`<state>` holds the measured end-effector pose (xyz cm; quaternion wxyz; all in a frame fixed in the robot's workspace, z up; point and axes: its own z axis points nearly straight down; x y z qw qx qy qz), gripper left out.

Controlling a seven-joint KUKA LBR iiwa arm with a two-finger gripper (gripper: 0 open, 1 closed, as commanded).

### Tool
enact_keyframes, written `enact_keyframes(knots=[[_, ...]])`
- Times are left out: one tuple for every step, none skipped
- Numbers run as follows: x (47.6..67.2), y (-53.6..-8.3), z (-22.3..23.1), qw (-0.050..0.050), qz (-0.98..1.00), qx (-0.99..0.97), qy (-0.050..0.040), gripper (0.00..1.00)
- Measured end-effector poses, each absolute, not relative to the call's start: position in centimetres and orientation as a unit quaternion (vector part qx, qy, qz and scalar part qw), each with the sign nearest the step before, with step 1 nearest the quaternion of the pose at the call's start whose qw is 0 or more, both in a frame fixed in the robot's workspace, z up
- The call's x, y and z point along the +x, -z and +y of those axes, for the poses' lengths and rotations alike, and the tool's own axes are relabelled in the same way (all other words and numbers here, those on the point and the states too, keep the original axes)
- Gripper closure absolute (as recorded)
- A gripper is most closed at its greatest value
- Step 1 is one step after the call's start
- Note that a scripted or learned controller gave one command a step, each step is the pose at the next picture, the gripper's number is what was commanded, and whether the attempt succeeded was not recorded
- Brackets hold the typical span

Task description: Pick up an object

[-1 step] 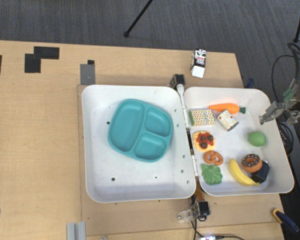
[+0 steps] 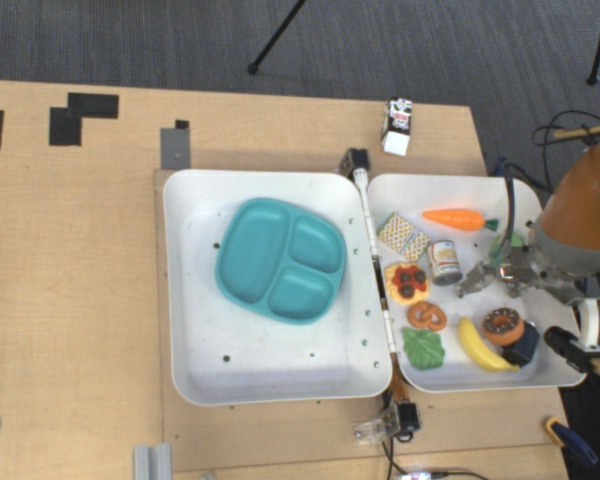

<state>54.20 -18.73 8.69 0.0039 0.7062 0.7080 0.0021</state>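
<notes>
A: Where is the gripper (image 2: 480,280)?

B: Over the right bin (image 2: 480,190), reaching in from the right. Its tips hang above bare floor between the can (image 2: 444,263) and the donut (image 2: 502,324).

A: Spread or pinching?

B: The fingers look spread, with nothing between them.

A: And the things it could take?

B: All in the right bin. The can lies just left of the tips, near but apart. The donut sits below and right of them, resting against the banana (image 2: 480,346). The carrot (image 2: 457,220) lies above, near the far wall. Further left are a checkered packet (image 2: 401,234), a red and yellow piece (image 2: 408,282), a pretzel (image 2: 427,316) and a green leafy piece (image 2: 423,348) in the near left corner.

A: The other bin?

B: The left bin (image 2: 200,368) holds a teal tray (image 2: 280,258) with three compartments, well apart from the gripper.

A: Any writing to read?

B: The can has a label, but it is too small to read. A small white box (image 2: 397,126) on the bench beyond the bins has dark print, also unreadable.
</notes>
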Motion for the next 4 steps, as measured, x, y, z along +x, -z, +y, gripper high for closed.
enact_keyframes(knots=[[59.0,-12.8,-14.8,0.002,0.71,0.705,-0.0019,0.0],[66.5,-8.3,-15.1,-0.012,0.707,0.707,0.006,0.0],[66.5,-9.5,-15.4,-0.009,0.709,0.705,0.0078,1.0],[67.0,-17.1,-10.9,0.002,0.71,0.704,-0.002,1.0]])
